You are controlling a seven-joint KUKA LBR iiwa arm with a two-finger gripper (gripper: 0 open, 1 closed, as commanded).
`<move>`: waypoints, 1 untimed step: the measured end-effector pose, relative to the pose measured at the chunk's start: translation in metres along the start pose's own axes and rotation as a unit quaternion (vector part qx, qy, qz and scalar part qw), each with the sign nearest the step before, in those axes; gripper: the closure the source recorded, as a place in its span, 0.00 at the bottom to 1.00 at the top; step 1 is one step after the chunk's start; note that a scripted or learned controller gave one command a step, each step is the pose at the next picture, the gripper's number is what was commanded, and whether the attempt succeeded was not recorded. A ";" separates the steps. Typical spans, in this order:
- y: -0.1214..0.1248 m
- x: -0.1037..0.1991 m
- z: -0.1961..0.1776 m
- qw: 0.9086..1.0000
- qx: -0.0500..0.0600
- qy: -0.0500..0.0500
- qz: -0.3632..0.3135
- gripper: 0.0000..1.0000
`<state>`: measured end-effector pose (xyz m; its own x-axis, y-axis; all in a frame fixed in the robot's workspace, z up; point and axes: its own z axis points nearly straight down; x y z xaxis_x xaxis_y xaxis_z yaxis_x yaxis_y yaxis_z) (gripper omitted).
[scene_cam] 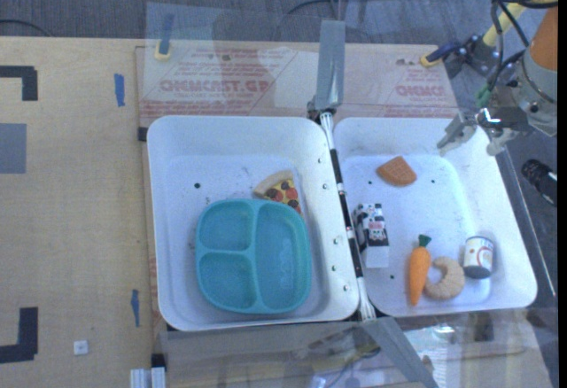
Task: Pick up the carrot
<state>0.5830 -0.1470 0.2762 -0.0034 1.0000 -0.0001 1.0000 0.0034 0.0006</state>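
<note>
My grey two-finger gripper [472, 131] hangs over the far right corner of the right-hand shallow white plastic bin [509, 227], just above its rim. My two fingers [450, 136] are spread apart, one angled down toward the bin floor, the other short and pale beside it, and there is nothing between them. I touch no object; whether a fingertip brushes the bin's rim I cannot tell.

The small orange toy carrot with a green leafy top [417, 270] lies well apart from my hand, down at the near end of the same bin, its green top pointing back toward me and its tip toward the near wall. Pressed against its side away from the divider is a tan ring-shaped toy doughnut [446, 278], and just past that lies a small white cylindrical can with a dark end [478, 256], nearly straight below my hand along the bin's outer wall.

Closest to my fingers is a flat orange wedge-shaped piece [396, 171], resting on the bin floor toward the divider. Farther on, against the divider, lies a small black-and-white boxy toy [372, 231].

Across the divider, the left-hand white bin [177, 156] holds a teal plastic plate with three compartments [253, 256], and a toy pizza slice [280, 190] lies touching the plate's far edge.
</note>
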 end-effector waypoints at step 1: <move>-0.058 0.028 0.182 0.999 0.000 0.000 0.055 0.00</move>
<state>0.5252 -0.1191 0.0939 0.1059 0.9944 0.0003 0.9944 -0.1059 0.0013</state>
